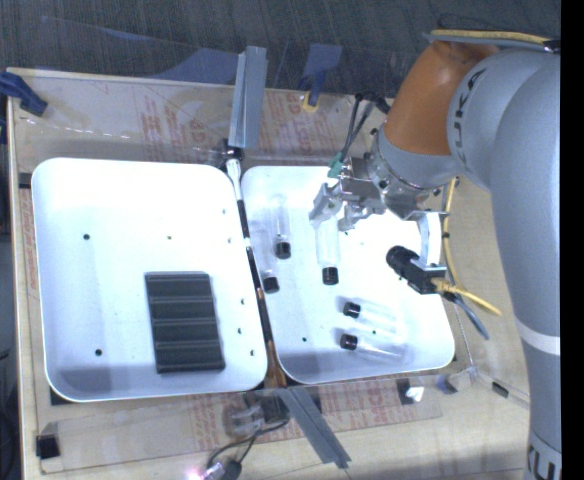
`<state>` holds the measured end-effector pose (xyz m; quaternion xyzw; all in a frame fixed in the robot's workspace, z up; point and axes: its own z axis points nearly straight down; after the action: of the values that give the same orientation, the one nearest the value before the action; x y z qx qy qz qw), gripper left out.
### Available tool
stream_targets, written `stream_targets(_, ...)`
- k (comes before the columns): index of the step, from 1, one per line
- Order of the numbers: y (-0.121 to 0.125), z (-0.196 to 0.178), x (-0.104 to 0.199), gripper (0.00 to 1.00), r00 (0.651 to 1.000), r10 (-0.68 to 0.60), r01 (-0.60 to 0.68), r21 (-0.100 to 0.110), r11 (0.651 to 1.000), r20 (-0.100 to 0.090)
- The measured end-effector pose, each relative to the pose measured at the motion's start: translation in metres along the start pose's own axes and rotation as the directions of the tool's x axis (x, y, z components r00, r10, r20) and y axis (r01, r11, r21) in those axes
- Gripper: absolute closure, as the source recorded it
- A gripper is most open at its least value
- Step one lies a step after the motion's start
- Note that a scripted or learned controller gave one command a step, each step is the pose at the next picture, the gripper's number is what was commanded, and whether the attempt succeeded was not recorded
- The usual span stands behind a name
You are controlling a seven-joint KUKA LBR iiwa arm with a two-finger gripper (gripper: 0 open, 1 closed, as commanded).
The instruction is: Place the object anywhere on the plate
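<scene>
A dark ribbed rectangular plate [182, 320] lies flat in the left bin [72, 198], towards its front. Several clear vials with black caps lie in the right bin [422, 353]: one [280, 230] near the divider, one [328, 260] in the middle, and two [370, 314] [372, 347] near the front. My gripper [336, 206] hangs over the back part of the right bin, just above the middle vial. Its fingers stand apart and I see nothing between them.
A small black piece [270, 284] lies by the right bin's left wall. A black part on the arm [408, 266] juts out over the right bin's right side. The grey arm with its orange band [427, 98] covers the back right corner.
</scene>
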<state>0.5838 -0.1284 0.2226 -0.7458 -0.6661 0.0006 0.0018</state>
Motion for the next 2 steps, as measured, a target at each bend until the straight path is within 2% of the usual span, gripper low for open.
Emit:
stream_targets(1, -0.061, 0.033, 0.068, 1.0, 0.982, 0.19, -0.19, 0.004, 0.982, 0.003)
stream_targets(2, -0.125, 0.033, 0.137, 1.0, 0.908, 0.418, -0.418, 0.005, 0.908, 0.004)
